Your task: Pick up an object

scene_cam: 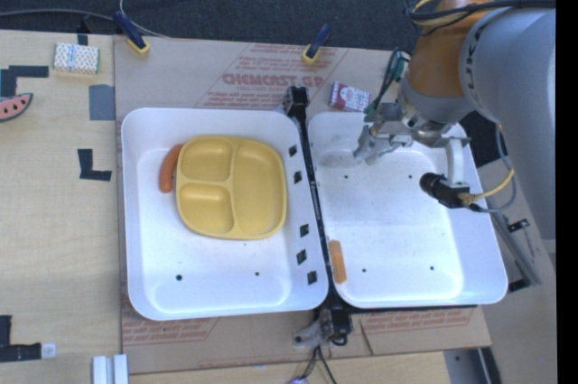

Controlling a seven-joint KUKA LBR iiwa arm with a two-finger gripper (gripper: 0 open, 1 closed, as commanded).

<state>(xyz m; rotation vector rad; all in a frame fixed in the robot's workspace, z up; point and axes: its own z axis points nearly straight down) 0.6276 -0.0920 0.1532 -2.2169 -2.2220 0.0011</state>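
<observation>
My gripper (372, 147) hangs over the far left part of the right bin (470, 278), above bare white floor. A small orange stick-shaped object (337, 261) lies against that bin's left wall near the front, well apart from the gripper. In the left bin (149, 283) a yellow divided plate (231, 187) lies flat. An orange sausage-shaped piece (167, 168) rests against the plate's left rim.
A small red and white packet (348, 96) lies on the cardboard just behind the right bin. Two blue and yellow clamps (132, 32) (317, 45) grip the cardboard's far edge. A yellow block (76, 58) and a watermelon-slice toy (15, 107) sit far left.
</observation>
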